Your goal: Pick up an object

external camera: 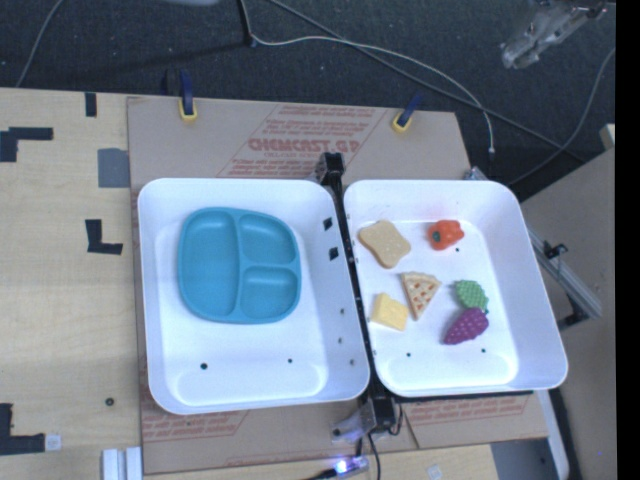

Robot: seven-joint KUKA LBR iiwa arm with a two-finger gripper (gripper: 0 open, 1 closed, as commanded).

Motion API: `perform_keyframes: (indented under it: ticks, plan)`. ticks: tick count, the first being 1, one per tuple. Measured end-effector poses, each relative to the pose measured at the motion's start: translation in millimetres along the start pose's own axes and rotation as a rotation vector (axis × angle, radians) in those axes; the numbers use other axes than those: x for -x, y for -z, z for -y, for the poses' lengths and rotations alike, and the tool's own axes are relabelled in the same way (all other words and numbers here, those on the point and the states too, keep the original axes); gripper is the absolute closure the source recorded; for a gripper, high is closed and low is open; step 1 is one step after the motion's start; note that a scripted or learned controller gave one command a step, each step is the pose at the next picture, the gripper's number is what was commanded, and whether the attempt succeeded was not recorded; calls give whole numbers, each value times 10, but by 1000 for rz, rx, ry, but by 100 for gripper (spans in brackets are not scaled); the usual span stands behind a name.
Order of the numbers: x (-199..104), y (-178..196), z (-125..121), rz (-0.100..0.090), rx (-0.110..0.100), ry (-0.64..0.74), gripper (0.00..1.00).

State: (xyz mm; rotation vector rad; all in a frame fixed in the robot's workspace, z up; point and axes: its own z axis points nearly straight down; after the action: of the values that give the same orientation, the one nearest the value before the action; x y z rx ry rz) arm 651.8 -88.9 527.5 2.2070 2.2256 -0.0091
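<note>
I see my grey two-finger gripper (545, 30) hanging high over the dark floor, its state unreadable. The small toy foods, nearest a red-orange plastic pepper (446, 233), lie below-left in the right shallow white bin (515, 268).

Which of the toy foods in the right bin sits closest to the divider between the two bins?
The tan bread slice at the upper left of the group; the yellow cheese block lies slightly farther right.
</note>
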Motion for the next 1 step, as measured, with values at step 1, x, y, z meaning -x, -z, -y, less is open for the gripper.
perform_keyframes:
  ticks: [1]
  plan:
    - [-8, 101, -4, 2, 0, 2, 100]
